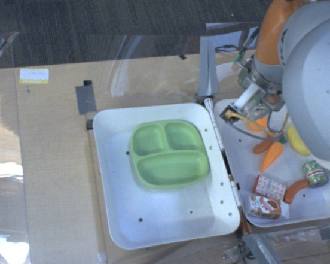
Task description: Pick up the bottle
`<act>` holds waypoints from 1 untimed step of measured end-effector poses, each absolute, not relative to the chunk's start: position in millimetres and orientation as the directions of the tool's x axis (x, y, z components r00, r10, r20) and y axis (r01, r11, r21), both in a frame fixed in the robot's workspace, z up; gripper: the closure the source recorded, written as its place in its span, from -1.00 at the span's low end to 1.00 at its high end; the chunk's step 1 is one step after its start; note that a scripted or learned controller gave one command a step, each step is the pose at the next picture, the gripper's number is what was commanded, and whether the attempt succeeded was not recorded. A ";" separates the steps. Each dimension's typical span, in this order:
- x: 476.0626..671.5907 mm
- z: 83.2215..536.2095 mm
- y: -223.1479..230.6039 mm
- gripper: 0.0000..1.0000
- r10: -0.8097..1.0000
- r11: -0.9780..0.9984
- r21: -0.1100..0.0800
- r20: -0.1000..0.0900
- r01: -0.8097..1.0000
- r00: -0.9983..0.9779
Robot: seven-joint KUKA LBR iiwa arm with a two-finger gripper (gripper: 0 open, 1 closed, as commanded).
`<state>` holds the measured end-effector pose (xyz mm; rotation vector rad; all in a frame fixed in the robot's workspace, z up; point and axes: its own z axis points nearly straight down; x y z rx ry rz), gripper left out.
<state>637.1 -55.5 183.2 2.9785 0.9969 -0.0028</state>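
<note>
My gripper [257,107] hangs over the far left part of the right bin [239,148], under the grey arm and its orange band. A small round container with a green label [314,173], possibly the bottle, lies near the bin's right side, partly under the arm. It is well apart from the gripper, toward the front right. I see nothing held at the gripper.
The right bin also holds an orange carrot [270,154], a yellow banana [296,139], a reddish sausage [295,189] and two snack packets [266,196]. A green divided plate [169,154] sits in the left bin [122,218]. The arm hides much of the right bin.
</note>
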 end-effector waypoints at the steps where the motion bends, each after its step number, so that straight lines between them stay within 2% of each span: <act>1: 611.3 206.6 114.2 1.00 0.570 -0.822 0.000 0.003 0.570 0.821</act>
